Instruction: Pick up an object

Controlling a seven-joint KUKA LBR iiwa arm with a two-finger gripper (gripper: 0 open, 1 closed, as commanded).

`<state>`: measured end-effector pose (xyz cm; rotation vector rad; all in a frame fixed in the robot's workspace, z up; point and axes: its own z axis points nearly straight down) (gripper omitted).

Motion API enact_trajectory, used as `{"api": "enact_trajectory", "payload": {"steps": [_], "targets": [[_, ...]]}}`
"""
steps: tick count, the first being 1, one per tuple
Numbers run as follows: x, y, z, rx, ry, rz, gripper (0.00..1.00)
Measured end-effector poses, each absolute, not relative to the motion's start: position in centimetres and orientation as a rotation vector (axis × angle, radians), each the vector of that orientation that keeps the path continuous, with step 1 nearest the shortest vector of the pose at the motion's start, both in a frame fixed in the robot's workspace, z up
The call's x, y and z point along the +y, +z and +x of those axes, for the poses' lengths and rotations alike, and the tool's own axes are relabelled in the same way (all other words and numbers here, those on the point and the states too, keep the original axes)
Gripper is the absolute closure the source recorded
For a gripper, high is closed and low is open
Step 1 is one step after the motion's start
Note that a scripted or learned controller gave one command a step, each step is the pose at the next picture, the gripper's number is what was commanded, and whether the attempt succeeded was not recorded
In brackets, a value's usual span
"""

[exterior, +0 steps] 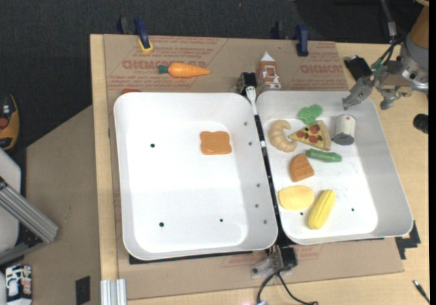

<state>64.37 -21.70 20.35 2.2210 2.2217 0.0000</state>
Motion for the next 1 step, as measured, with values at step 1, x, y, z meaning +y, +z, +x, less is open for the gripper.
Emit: {"api": "enact_trajectory", "payload": {"steps": [1], "targets": [[-21.91, 8.26, 62.61, 2.228, 0.015, 2.226, 0.00]]}}
